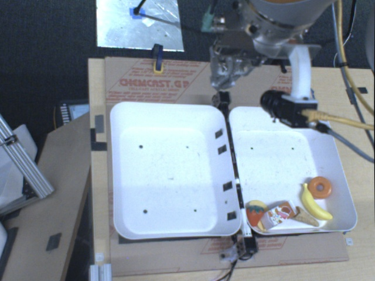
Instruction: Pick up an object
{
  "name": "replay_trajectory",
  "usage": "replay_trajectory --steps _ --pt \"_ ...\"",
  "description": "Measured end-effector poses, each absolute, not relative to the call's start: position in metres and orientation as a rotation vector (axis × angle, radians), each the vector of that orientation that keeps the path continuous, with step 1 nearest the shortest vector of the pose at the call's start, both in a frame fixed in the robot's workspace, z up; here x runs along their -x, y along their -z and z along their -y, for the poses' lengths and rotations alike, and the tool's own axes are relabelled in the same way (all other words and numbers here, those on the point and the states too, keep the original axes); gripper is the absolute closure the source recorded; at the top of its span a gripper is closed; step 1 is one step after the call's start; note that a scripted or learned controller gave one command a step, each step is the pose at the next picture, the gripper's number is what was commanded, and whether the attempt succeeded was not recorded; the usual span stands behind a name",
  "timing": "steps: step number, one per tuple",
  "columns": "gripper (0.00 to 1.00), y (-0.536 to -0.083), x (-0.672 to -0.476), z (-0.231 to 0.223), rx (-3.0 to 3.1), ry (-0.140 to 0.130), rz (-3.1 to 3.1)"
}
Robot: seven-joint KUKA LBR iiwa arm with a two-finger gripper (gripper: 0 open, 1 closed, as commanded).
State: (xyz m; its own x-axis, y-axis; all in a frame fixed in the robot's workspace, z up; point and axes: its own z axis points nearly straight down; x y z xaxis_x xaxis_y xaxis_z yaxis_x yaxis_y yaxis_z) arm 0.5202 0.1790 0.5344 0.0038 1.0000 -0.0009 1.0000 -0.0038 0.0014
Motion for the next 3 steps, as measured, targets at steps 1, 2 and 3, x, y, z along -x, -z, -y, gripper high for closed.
replay_trajectory --steps 1,2,3 --pt "1.0 -0.516 -0.558 -0.096 -2.226 0.0 -2.213" --pt "1.0 -0.526 -0.576 -0.015 -2.226 -0.002 -2.211" --pt "1.0 -0.494 -0.617 0.066 -2.225 0.001 -2.212"
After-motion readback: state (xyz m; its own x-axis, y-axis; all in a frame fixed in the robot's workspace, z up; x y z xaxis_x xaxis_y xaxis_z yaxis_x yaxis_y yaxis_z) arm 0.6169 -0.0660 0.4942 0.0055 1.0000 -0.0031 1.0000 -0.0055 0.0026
